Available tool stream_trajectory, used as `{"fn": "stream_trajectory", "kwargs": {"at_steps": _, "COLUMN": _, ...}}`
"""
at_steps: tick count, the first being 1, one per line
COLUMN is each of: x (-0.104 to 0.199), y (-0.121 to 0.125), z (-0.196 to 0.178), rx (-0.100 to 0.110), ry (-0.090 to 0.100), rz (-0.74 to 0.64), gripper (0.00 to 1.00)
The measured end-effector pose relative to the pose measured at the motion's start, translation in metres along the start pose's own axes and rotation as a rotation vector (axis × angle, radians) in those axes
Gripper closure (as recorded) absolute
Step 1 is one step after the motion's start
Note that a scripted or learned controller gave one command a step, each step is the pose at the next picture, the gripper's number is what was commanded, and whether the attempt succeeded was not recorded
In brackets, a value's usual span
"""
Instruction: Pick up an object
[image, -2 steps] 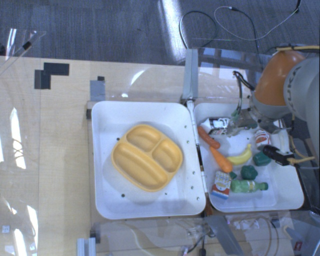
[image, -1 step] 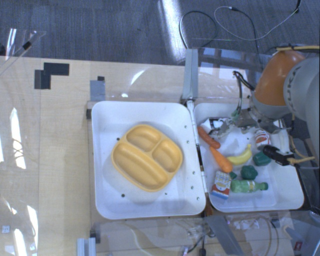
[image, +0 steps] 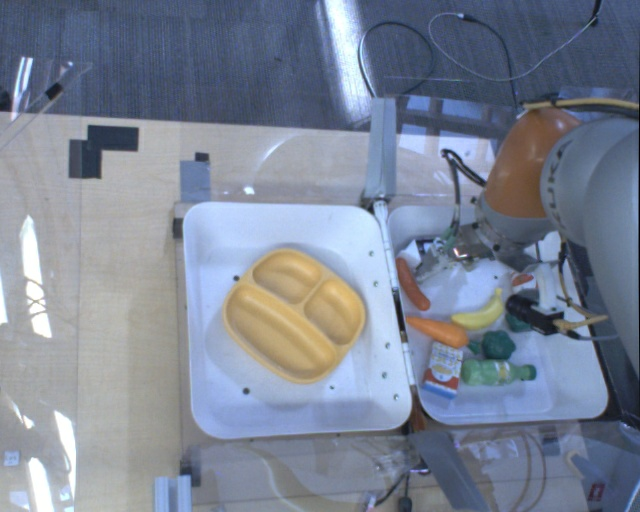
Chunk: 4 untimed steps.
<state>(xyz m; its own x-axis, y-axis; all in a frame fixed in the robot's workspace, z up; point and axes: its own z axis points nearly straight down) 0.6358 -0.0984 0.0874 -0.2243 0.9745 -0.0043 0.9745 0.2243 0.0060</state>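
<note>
Objects for picking are all piled in the right-hand bin (image: 575, 405), and that's where the gripper (image: 452, 252) is too, low down near the bin's far left corner. Honestly can't tell how far apart its fingers are, it's a jumble of metal and cable from this angle, and I can't see anything held between them. The arm (image: 585, 180) comes in from the right, with the orange band (image: 525, 160) sitting just above the wrist.

Closest to the gripper is a red sausage-shaped thing (image: 411, 284), lying just to its left along the bin's left wall. A bit nearer the camera there's a banana (image: 479, 312), and beside it a carrot (image: 436, 330) lying across. Below the carrot sits a small carton (image: 443, 370) with a red base, touching a green bottle (image: 497, 373) that lies on its side. A dark green lump (image: 498, 345) sits just above the bottle, between it and the banana.

Over in the left bin (image: 210, 400) there's a yellow divided plate (image: 294, 315) with three compartments, sitting roughly in the middle, well apart from the gripper.
</note>
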Motion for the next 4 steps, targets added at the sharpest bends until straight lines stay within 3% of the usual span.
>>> {"fn": "stream_trajectory", "kwargs": {"at_steps": 1, "x": -0.0140, "y": -0.0025, "z": -0.0128, "rx": 0.000, "ry": -0.022, "rz": 0.009, "gripper": 1.00}}
{"fn": "stream_trajectory", "kwargs": {"at_steps": 2, "x": -0.0077, "y": -0.0007, "z": -0.0114, "rx": 0.001, "ry": -0.015, "rz": 0.003, "gripper": 0.00}}
{"fn": "stream_trajectory", "kwargs": {"at_steps": 3, "x": -0.0076, "y": 0.0003, "z": -0.0202, "rx": 0.000, "ry": -0.015, "rz": 0.001, "gripper": 1.00}}
{"fn": "stream_trajectory", "kwargs": {"at_steps": 4, "x": -0.0076, "y": 0.0003, "z": -0.0202, "rx": 0.000, "ry": -0.015, "rz": 0.001, "gripper": 0.00}}
